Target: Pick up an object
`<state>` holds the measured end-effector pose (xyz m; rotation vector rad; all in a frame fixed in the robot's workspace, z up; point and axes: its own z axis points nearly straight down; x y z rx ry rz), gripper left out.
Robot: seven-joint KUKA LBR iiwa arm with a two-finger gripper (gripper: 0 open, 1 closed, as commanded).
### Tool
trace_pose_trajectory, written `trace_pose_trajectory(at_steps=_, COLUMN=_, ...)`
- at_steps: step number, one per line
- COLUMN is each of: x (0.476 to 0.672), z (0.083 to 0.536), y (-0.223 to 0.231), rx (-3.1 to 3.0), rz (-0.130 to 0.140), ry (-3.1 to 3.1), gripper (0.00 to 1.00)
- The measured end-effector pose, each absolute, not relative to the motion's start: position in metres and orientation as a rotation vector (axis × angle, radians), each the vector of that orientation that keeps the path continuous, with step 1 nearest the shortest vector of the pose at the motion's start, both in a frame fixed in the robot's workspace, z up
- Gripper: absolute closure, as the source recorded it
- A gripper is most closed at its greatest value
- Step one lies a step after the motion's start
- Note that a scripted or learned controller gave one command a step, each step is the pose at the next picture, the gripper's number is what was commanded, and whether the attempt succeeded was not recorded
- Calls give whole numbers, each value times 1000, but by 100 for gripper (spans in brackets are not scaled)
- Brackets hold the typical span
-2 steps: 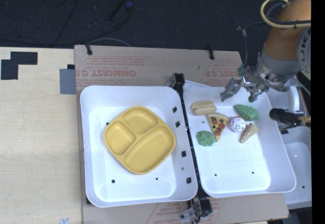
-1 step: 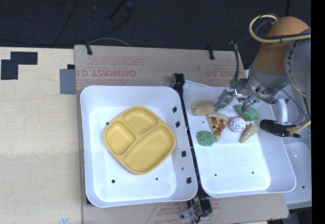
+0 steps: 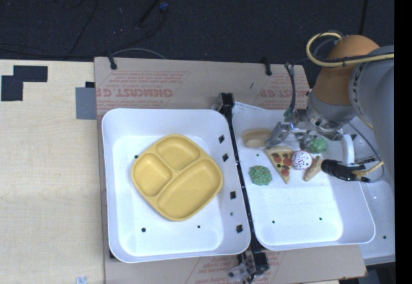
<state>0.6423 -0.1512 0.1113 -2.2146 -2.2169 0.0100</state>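
My gripper (image 3: pixel 284 134) hangs low over the back of the right bin (image 3: pixel 302 225), reaching in from the right. Just below it lies a pizza slice toy (image 3: pixel 281 163). A tan bread-shaped piece (image 3: pixel 255 138) sits to its left. A white ball with red speckles (image 3: pixel 301 160) and a small tan piece (image 3: pixel 313 168) lie to the right of the pizza slice. A green leafy toy (image 3: pixel 316 145) rests close under the wrist, partly hidden. A green broccoli-like lump (image 3: pixel 260 175) lies near the bin's left wall. I see nothing held in the gripper.
A yellow divided plate (image 3: pixel 177 176) lies tilted in the middle of the left bin (image 3: pixel 122 225). A black divider (image 3: pixel 235 167) runs between the bins. The front half of the right bin is bare white floor.
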Motion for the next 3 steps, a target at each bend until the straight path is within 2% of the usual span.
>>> trace_pose_trajectory(at_steps=1, x=641, z=86, y=-151, rx=-2217, rz=8, ry=-2218, gripper=0)
trace_pose_trajectory(at_steps=2, x=641, z=97, y=-151, rx=-2217, rz=7, ry=-2218, gripper=100)
trace_pose_trajectory(at_steps=3, x=643, z=152, y=-142, rx=-2220, rz=1, ry=-2222, gripper=100)
